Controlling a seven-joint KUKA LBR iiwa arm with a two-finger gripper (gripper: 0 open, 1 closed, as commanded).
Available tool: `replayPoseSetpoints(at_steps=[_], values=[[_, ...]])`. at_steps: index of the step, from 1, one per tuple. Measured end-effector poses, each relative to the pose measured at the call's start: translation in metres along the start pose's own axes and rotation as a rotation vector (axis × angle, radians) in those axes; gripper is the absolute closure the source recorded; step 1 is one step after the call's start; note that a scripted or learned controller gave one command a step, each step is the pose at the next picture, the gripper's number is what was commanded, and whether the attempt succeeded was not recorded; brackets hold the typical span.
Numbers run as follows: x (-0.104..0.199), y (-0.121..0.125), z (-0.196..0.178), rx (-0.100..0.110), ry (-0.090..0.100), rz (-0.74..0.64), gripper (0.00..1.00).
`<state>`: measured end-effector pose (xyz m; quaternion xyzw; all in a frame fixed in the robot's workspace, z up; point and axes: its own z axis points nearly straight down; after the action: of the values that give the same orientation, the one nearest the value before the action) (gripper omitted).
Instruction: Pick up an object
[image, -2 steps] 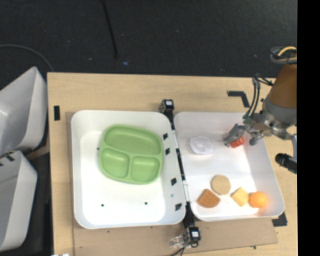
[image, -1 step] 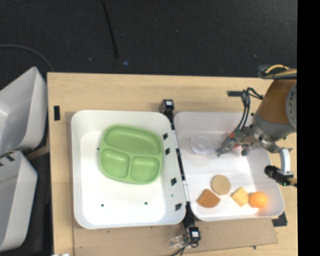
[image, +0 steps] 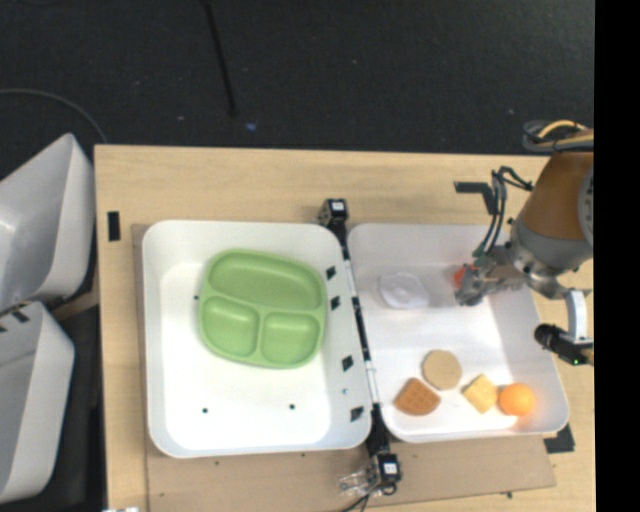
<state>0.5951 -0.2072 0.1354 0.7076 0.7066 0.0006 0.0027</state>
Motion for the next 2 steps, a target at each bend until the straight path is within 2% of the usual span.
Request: replayPoseSetpoints(at_steps=[1,2], values=[[0.009,0.002,-0.052,0.000,0.001,-0.005,1.00],[0.005,0.002,-0.096,-0.001,0.000,-0.005,1.00]])
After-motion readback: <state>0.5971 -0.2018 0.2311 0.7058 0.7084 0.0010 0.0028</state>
